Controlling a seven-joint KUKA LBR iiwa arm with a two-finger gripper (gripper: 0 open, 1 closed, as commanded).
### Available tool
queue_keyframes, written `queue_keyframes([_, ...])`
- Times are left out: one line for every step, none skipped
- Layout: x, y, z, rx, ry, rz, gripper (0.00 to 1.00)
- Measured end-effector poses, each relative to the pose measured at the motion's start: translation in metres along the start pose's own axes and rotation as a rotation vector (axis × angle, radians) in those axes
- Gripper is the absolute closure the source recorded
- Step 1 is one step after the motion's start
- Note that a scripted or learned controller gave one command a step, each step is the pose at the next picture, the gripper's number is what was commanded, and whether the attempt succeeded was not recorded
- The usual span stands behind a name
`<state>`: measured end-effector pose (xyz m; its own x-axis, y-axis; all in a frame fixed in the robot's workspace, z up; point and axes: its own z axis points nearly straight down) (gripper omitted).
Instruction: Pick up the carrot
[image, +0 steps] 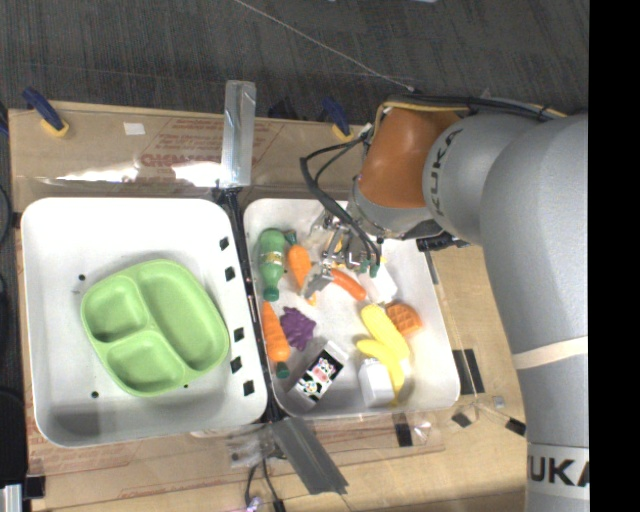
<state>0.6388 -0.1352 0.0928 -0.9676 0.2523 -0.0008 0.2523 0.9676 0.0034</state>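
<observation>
Even bright light, soft focus

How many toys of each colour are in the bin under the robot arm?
Orange: 4, three carrot-like pieces and a round fruit
Green: 1, bottle
Purple: 1, grapes
Yellow: 1, banana
White: 1, block
Black-and-white: 1, box
Total: 9

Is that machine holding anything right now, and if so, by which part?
It cannot be told. The tool sits low over the orange carrot in the right bin, but no grip shows.
</observation>
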Motion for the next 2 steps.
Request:
queue_keyframes([0.030,0.037,0.000,0.004,0.000,0.048,0.00])
queue_keyframes([0.045,0.034,0.001,0.004,0.002,0.013,0.00])
